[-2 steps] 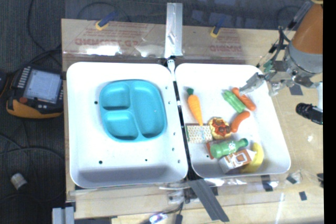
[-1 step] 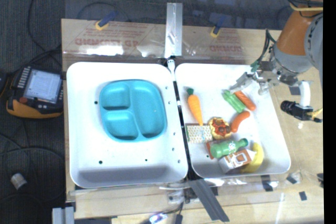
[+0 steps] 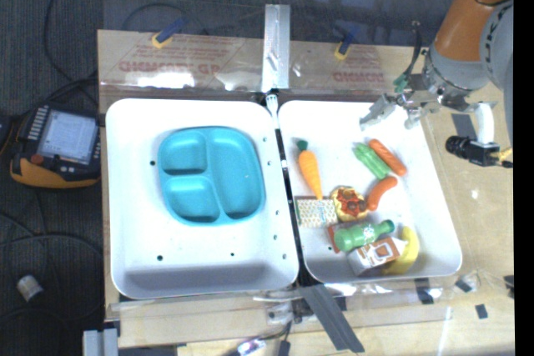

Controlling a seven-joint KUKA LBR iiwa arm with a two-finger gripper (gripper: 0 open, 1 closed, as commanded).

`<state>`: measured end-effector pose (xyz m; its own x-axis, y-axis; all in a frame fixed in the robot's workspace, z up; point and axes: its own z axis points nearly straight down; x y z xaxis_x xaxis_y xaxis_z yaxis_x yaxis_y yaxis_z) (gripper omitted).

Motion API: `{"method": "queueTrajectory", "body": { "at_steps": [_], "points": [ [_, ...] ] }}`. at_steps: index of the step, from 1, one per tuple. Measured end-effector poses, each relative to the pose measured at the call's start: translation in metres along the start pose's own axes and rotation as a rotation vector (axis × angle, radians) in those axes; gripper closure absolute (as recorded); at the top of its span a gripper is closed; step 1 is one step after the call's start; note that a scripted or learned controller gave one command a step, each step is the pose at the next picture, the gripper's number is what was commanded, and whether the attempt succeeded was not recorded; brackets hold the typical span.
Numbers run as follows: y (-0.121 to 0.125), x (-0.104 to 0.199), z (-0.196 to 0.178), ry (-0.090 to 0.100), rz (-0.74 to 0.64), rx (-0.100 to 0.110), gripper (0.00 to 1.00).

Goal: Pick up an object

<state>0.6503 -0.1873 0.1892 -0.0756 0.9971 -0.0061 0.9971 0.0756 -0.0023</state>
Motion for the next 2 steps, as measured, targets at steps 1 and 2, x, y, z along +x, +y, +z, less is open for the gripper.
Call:
{"method": "queueTrajectory", "body": {
  "at_steps": [1, 2],
  "points": [
    [0.0078, -0.0188, 0.0932, 0.008, 0.077, -0.004, 0.00],
    [0.0072, -0.0194, 0.0850, 0.002, 0.075, -0.002, 1.00]
  ]
}}
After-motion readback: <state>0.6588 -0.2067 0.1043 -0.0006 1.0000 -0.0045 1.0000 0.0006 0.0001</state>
